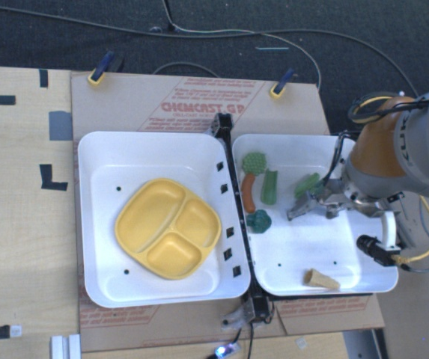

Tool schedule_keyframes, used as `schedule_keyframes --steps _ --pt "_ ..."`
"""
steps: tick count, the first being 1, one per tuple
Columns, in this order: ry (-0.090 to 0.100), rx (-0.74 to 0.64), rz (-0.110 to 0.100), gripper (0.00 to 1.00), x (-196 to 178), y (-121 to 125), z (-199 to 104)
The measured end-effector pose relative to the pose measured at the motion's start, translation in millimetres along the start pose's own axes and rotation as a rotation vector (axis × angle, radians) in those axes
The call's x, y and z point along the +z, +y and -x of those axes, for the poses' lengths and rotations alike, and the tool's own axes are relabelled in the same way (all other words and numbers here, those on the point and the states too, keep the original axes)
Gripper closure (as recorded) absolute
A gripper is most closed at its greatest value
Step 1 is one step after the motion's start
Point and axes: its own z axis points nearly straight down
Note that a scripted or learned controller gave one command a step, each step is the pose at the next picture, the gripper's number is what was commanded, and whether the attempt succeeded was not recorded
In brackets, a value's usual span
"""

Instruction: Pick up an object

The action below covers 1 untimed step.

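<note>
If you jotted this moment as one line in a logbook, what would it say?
gripper: over right bin, nothing seen held | nearest: green piece | left bin: yellow plate | stage: pick not done

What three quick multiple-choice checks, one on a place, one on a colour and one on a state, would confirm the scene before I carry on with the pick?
1. Where does the yellow divided plate lie?
A. in the left bin
B. in the right bin
C. on the cardboard outside the bins

2. What colour is the wedge-shaped piece near the right bin's front edge?
A. green
B. tan
C. orange

3. How does the gripper stand?
A. over the left bin
B. outside both bins
C. low inside the right bin, near a green piece

Answers: 1 A, the plate rests in the left bin. 2 B, the wedge is tan. 3 C, the gripper reaches in among the right bin's toys.
</note>
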Motion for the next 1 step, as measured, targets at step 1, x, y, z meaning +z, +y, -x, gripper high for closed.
schedule_keyframes --steps 1 --pt "-0.001 0.0 0.002 1.0 -12.7 0.6 0.2"
